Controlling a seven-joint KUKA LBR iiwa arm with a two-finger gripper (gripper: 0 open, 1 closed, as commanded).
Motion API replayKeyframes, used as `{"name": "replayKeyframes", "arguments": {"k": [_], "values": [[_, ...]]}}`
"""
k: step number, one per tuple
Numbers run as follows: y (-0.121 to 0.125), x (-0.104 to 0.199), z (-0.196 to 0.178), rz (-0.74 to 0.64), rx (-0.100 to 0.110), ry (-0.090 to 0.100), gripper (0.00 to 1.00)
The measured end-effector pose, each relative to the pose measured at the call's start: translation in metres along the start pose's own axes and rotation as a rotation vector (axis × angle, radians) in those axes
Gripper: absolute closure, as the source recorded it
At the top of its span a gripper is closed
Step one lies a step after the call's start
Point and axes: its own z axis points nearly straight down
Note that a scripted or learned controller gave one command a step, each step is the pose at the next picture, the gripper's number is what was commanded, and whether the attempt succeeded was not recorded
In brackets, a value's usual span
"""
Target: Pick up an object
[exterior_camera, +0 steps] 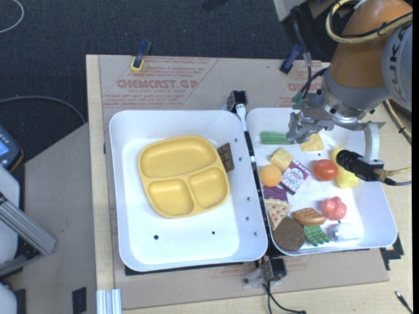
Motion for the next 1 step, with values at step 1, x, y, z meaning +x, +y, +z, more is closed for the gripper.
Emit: {"name": "replayKeyframes", "arguments": {"k": [1], "values": [[-0.0399, 0.0267, -0.0039, 0.001, 0.001, 0.000, 1.00]]}}
